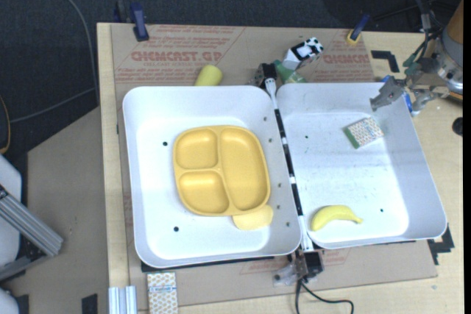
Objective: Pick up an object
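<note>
While the gripper (388, 92) hangs at the right bin's (412, 180) far edge, fingers hard to judge, a banana (335, 217) lies near its front.

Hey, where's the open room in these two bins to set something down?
Right bin: bare floor between the green sponge and the banana. Left bin: a strip left of the yellow tray and another behind it. It is crowded at the tray's front, where a yellow piece sits.
</note>
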